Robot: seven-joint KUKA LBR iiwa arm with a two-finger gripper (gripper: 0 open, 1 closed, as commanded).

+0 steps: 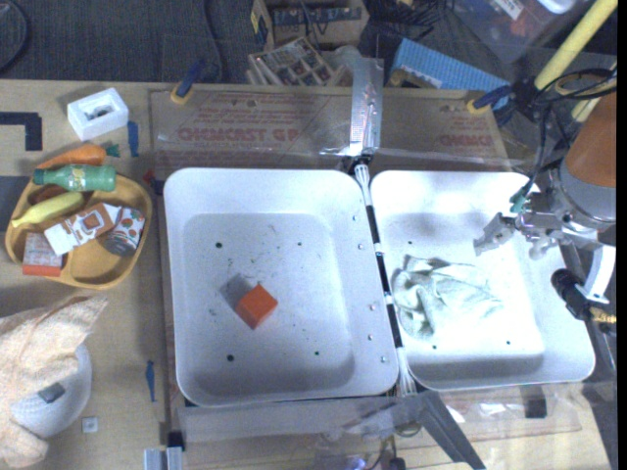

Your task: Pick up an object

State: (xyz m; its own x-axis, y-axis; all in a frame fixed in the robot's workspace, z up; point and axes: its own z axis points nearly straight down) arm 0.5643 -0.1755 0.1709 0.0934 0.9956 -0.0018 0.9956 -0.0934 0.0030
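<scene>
While nothing is in the grip yet, I have two candidates: a crumpled cloth (443,294) lying in the right bin (558,360), toward its left wall, and an orange block (258,305) near the middle of the left bin (196,204). The cloth is the nearer one. The hand (514,228) hangs over the right bin's upper right part, beyond the cloth and apart from it; I cannot tell how its fingers stand from this angle.

From here I judge the cloth a risky target: it is soft and flat, so a descent onto a thin fold could close on nothing, or lift one corner that slips out. Going for the block means crossing the divider between the bins, and its tilted faces could skate out of a pinch. On the counter a yellow bowl (108,272) of toy food sits well clear.
</scene>
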